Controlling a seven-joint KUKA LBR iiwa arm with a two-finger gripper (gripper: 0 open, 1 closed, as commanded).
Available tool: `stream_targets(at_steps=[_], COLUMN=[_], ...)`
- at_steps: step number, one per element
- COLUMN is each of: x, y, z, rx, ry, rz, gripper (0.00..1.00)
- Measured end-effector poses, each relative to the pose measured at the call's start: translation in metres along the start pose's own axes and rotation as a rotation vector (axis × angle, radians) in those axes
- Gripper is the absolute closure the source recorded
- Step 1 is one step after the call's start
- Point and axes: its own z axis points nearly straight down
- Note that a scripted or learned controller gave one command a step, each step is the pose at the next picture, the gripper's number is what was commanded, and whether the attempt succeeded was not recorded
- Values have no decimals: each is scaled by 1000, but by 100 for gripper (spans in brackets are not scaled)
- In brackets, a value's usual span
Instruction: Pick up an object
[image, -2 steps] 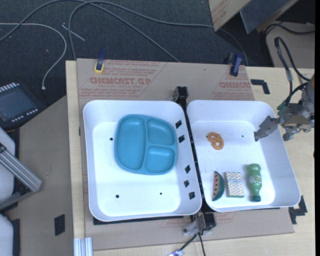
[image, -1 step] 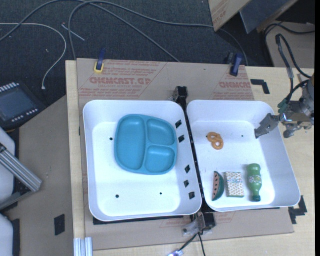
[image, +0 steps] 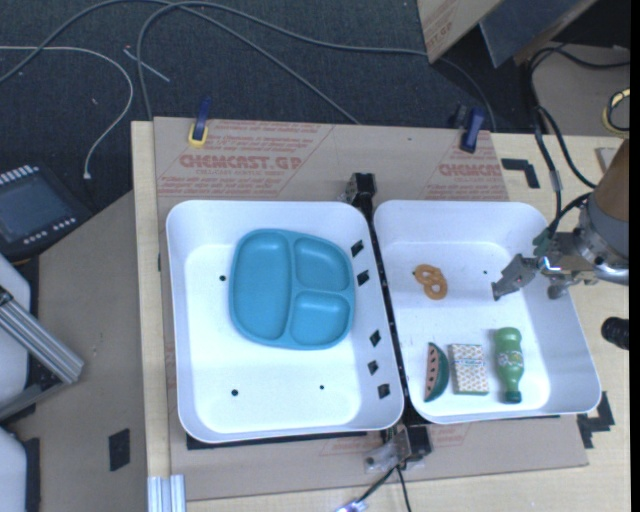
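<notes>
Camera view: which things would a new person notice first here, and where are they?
The blue divided plate stands out most, lying in the middle of the left bin. In the right bin, a watermelon slice, a patterned block and a green bottle line up near the front wall, with a pretzel behind them. The gripper hangs over that bin's right side.
</notes>
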Motion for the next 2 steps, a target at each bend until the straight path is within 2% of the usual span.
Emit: stream_targets(at_steps=[2], x=[-18], y=[6], z=[103], rx=[-2], ry=[0], rz=[0], gripper=[0])
